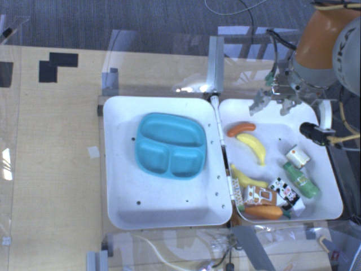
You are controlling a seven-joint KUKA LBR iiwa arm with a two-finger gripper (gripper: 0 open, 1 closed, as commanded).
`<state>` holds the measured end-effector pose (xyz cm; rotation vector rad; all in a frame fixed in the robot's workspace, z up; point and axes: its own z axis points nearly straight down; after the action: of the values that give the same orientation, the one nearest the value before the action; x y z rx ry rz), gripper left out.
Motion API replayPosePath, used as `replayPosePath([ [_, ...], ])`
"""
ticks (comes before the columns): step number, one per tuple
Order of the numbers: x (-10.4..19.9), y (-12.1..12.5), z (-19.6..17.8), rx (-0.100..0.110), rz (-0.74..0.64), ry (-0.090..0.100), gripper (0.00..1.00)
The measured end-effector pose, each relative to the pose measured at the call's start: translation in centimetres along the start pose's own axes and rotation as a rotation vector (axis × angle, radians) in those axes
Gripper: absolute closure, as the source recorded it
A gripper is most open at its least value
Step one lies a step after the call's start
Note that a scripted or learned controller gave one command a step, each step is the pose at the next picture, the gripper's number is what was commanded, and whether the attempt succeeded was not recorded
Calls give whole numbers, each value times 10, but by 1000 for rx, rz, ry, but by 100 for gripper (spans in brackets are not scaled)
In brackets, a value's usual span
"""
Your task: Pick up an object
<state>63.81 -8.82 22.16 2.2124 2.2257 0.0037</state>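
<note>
My gripper (pixel 272 104) hangs over the far edge of the right bin (pixel 333 205), its two fingers spread apart with nothing between them. Below it in the bin lie an orange hot dog (pixel 241 129) and a yellow banana (pixel 253 148). Further forward are a small white can (pixel 297 155), a green bottle (pixel 301 180), a second banana (pixel 246 178), a brown carton (pixel 259 195), a black-and-white cow-print item (pixel 285 191) and an orange carrot (pixel 262 212).
The left bin (pixel 121 208) holds a blue divided plate (pixel 170 145). A metal post (pixel 215 61) stands behind the divider between the bins. The arm's orange band (pixel 316 35) and black cables (pixel 316 132) hang over the right bin's far right side.
</note>
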Motion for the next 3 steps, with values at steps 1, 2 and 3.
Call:
replayPosePath([
  [1, -25, -40, 126, -2, 3, 0, 0],
  [2, -35, -41, 132, -7, -60, 1, 0],
  [3, -33, -38, 119, -14, -61, 2, 100],
])
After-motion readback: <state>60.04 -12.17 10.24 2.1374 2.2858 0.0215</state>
